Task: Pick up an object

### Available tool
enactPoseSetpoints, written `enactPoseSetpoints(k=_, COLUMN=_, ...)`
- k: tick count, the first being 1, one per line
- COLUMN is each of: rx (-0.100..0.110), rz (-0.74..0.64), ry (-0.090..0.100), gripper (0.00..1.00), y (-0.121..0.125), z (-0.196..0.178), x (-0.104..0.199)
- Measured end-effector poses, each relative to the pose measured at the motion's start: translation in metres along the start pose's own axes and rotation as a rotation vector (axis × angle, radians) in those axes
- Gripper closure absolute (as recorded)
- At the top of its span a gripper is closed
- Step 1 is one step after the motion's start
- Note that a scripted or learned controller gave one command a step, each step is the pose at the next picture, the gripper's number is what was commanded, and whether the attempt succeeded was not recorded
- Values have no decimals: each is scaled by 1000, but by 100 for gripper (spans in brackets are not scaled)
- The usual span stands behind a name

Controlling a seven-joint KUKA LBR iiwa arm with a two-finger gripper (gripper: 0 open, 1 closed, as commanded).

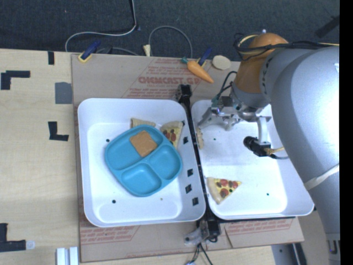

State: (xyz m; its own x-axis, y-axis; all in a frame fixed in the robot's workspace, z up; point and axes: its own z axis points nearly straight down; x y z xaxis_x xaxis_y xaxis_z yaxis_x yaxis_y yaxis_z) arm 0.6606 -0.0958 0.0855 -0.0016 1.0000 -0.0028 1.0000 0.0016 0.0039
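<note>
Gripper [216, 116] over right bin [276, 203], open or closed impossible to tell; pizza slice [223, 187] flat, light, thin, best pinched across its edges

Toy carrot [198, 70] on cardboard (behind bins); cables [132, 15] beyond.

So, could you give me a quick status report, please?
Gripper over right bin, far end. Pizza slice lies untouched at near side. Nothing between them.

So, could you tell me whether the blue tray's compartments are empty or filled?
Mostly empty: the blue tray holds a brown toast-like square in one upper compartment; its other compartments show bare blue.
</note>
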Motion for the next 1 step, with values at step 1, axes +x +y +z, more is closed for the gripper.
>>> enactPoseSetpoints(k=1, rx=3, rz=-1, ry=2, gripper=0, y=8, z=-9, x=-1)
